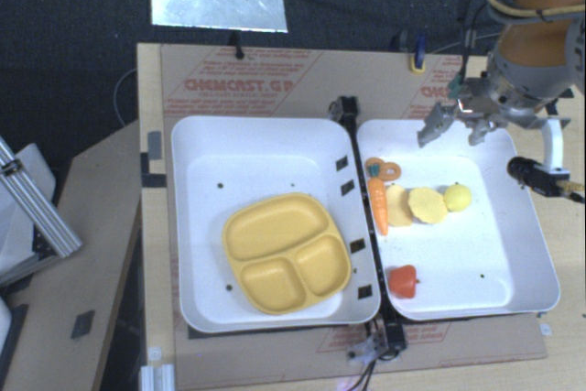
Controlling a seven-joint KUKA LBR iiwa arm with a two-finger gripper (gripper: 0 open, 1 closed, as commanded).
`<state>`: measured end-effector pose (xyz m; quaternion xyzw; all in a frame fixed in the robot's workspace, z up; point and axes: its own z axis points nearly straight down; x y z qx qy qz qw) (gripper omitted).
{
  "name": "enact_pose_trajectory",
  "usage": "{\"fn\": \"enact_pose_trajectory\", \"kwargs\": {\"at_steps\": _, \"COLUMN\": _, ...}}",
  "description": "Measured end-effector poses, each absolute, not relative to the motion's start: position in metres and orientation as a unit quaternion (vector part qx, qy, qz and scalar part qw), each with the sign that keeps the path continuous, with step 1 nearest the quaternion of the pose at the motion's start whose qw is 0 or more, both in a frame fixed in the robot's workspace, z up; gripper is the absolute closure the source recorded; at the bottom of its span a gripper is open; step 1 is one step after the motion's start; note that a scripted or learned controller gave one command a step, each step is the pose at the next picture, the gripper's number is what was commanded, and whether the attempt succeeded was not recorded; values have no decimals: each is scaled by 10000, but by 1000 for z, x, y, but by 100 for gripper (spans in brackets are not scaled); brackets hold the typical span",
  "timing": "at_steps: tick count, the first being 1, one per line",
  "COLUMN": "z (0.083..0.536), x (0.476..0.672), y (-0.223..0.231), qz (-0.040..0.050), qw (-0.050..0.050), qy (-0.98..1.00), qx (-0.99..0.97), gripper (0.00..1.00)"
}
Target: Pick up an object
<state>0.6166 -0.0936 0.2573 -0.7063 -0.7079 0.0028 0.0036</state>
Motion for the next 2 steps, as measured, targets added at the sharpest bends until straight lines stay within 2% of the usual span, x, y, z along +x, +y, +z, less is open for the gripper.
{"fn": "enact_pose_trajectory", "kwargs": {"at_steps": 1, "z": 263, "x": 619, "y": -93, "qz": -6, "qw": -5, "qy": -7085, "qx": -7057, "gripper": 0}}
{"fn": "enact_pose_trajectory", "kwargs": {"at_steps": 2, "z": 219, "x": 626, "y": -96, "qz": 5, "qw": 0, "qy": -7078, "qx": -7064, "gripper": 0}}
